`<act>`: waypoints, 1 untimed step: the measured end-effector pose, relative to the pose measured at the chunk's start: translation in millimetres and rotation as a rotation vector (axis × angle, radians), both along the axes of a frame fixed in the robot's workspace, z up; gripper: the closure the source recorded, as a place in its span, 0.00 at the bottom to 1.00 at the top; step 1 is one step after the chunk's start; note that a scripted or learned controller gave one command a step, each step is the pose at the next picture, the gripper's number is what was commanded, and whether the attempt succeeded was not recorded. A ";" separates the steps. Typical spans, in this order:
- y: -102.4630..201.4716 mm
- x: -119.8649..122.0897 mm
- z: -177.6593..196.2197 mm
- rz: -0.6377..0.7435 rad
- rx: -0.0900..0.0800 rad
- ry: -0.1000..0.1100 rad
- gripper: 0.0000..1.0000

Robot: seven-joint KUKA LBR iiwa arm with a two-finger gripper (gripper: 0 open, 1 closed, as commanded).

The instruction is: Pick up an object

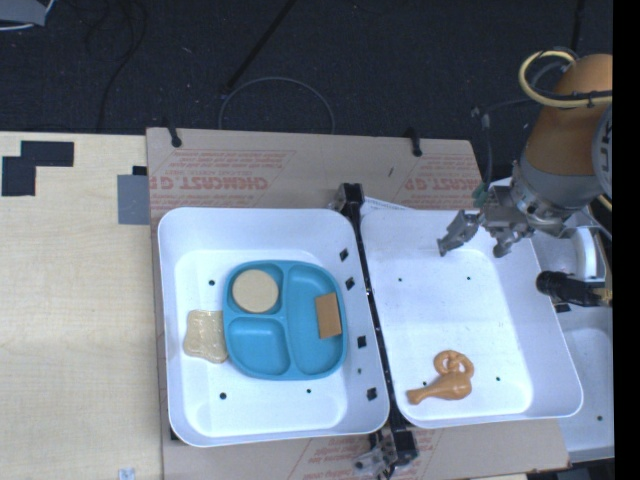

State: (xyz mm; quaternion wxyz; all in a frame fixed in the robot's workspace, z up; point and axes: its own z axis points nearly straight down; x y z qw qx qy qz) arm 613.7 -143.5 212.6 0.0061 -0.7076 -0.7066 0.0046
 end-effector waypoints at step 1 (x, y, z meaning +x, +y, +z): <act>-0.2 2.8 7.9 0.002 -0.002 -0.014 0.00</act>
